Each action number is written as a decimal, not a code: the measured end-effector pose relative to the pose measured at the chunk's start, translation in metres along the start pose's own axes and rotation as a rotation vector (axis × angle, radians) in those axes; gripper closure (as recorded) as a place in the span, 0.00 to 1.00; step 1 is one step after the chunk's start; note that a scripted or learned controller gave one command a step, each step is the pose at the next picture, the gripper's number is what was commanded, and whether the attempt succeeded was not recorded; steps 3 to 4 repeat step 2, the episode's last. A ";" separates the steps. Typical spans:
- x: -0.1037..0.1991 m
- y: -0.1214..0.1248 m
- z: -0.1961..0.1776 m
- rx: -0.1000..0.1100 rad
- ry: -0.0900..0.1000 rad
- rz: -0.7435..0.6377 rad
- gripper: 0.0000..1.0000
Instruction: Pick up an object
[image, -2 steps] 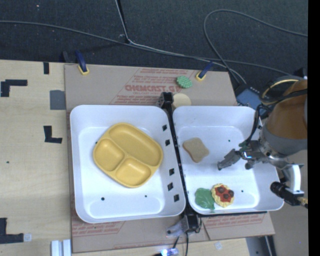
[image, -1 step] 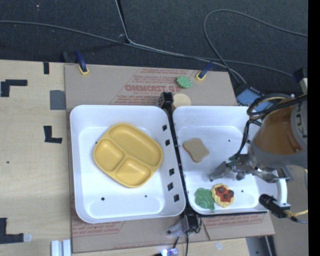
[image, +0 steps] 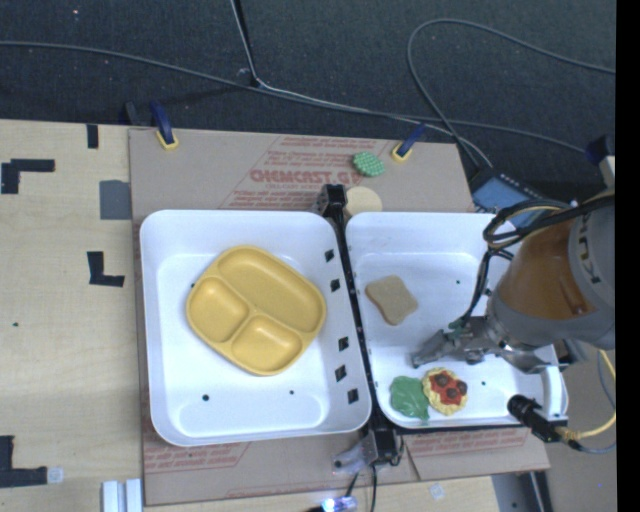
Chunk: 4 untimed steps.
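Resting on a pale wooden worktop (image: 60, 330), a brown cardboard sheet (image: 290, 175) printed with red lettering carries two shallow white bins side by side, and behind the worktop lies dark carpet-like floor (image: 320, 50) crossed by thin cables. Taking the yellow divided plate (image: 256, 309) as the landmark: it is the one plate, with three compartments, lying in the left bin (image: 165, 400). To its right, across the black divider (image: 345, 310) between the bins, the right bin (image: 400, 232) holds three small things: one tan slice of toast (image: 391, 298) nearest the plate, then lower right of the plate one green leafy piece (image: 408, 396) touching one small pizza (image: 445, 390) with red and dark toppings. Up and right of the plate, outside the bins on the cardboard, sit one green round item (image: 368, 163) and one tan disc (image: 364, 199) by the divider's top. The jaws (image: 425, 353) of the grey and orange arm (image: 545, 280) reach in farther right of the plate, low between toast and pizza, above the pizza and holding nothing; whether they are apart or together I cannot tell
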<state>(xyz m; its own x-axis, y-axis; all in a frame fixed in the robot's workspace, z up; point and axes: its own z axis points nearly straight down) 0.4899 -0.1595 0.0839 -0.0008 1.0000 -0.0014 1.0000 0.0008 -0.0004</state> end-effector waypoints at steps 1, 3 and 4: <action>-0.001 0.001 -0.012 -0.004 -0.002 0.000 1.00; 0.006 -0.003 -0.071 -0.003 0.001 -0.001 1.00; 0.006 -0.003 -0.071 -0.003 0.001 -0.001 1.00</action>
